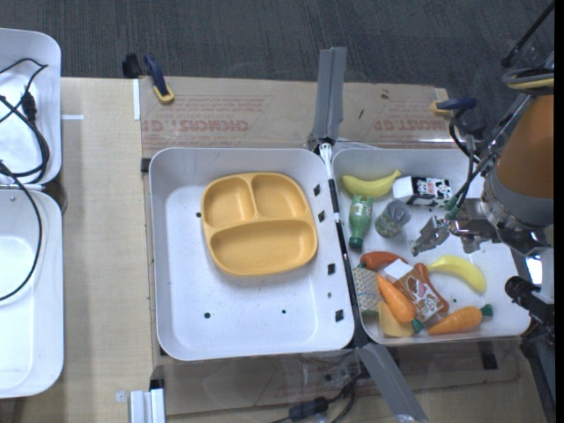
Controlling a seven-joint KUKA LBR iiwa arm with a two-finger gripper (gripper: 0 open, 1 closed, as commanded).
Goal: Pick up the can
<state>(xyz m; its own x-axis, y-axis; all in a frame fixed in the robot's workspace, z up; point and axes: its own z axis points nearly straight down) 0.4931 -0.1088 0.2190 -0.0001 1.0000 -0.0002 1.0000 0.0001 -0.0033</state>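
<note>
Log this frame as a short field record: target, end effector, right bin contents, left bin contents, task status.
target: can, grey, lying in the right bin
end effector: end effector, low over the right bin, just right of the can
right bin contents: two bananas, green bottle, carrots, snack packet
left bin contents: yellow divided plate in the left bin
task status: can not lifted
</note>
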